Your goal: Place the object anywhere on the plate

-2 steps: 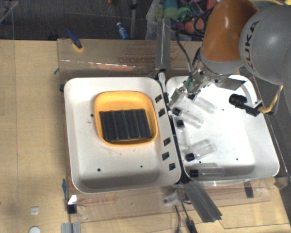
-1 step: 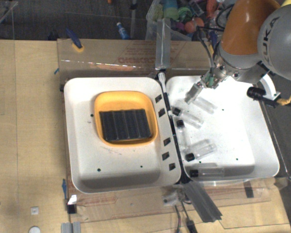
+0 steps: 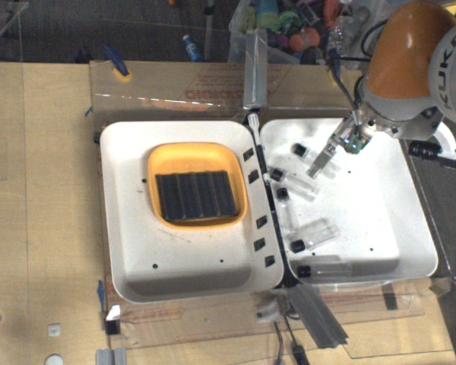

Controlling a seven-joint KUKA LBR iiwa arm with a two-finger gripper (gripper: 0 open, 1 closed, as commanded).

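Observation:
A yellow-orange plate [image 3: 195,157] with rounded corners lies in the left bin [image 3: 129,257]. A dark, ribbed rectangular object [image 3: 196,195] rests flat on the plate, covering most of its middle and front. My gripper [image 3: 316,169] hangs over the right bin [image 3: 387,226], near that bin's back left, pointing down and to the left. It is well apart from the plate and the dark object, with the divider between the bins lying between them. Nothing shows at its tip.
A divider with small black clips [image 3: 260,220] runs between the bins. Clear plastic pieces [image 3: 315,233] and a small black bit [image 3: 298,150] lie in the right bin. A crate of coloured toys [image 3: 300,10] stands behind the bench. The arm's orange band [image 3: 403,40] rises at the right.

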